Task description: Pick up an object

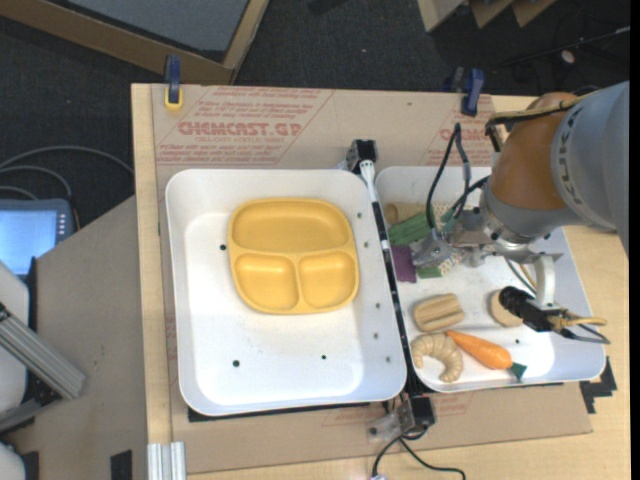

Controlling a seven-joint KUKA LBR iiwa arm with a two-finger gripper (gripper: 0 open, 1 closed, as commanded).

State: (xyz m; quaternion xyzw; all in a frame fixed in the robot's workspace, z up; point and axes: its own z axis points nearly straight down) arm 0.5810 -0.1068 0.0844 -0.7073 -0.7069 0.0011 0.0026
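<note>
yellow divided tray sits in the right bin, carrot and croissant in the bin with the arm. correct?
Not quite. The camera view shows the yellow divided tray in the left bin, not the right. The carrot and croissant do lie in the right bin, where the arm reaches.

A robotics lab, by the look of it; a grey arm [575, 163] with an orange band reaches over two white bins [190, 268] on a board-covered bench [240, 128] held by blue clamps [173, 80]; loose cables [60, 173] trail over dark carpet [60, 98]; a lit screen [30, 233] stands at left.
</note>
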